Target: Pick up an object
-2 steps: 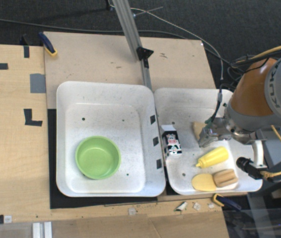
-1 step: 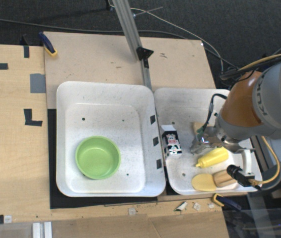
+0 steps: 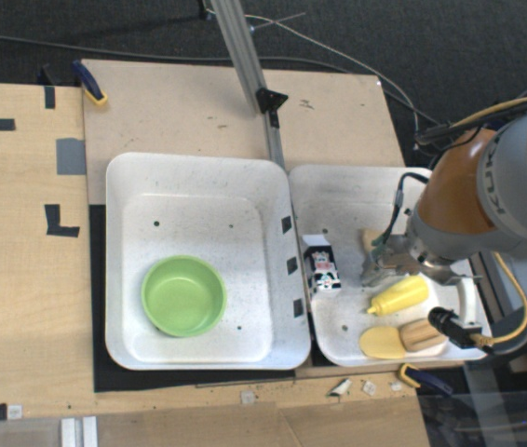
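Right bin (image 3: 338, 189) crowded near front rim, pincer (image 3: 375, 266) state unclear, left bin (image 3: 198, 180) roomy

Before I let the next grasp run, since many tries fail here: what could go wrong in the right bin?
The gripper sits low in the right bin, right above the yellow bottle; it may nudge the bottle aside rather than grasp it. The bottle lies close to a tan block and a yellow piece, so closing could catch or shove a neighbour. The small black-and-white box sits beside the bin wall, awkward to reach.
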Robot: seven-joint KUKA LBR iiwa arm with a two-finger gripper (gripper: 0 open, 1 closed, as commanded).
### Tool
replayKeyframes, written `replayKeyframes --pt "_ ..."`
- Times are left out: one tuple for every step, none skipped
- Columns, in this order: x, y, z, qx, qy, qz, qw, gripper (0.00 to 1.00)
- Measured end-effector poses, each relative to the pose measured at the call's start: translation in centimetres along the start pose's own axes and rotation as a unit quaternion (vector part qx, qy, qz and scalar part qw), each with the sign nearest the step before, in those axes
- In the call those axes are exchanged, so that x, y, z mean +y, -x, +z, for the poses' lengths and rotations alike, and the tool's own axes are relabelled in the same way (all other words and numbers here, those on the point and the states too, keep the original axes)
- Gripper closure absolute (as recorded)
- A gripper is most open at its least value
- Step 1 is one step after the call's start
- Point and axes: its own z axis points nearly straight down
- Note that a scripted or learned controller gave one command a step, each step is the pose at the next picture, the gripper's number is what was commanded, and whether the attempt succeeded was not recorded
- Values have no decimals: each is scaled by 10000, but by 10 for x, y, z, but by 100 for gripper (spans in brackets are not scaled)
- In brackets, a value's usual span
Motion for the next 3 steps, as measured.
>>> replayKeyframes --pt "9 -5 -58 -12 45 -10 10000 100" --pt "9 -5 -112 -15 58 -7 10000 100" --pt "-2 -69 -109 0 15 -36 10000 100"
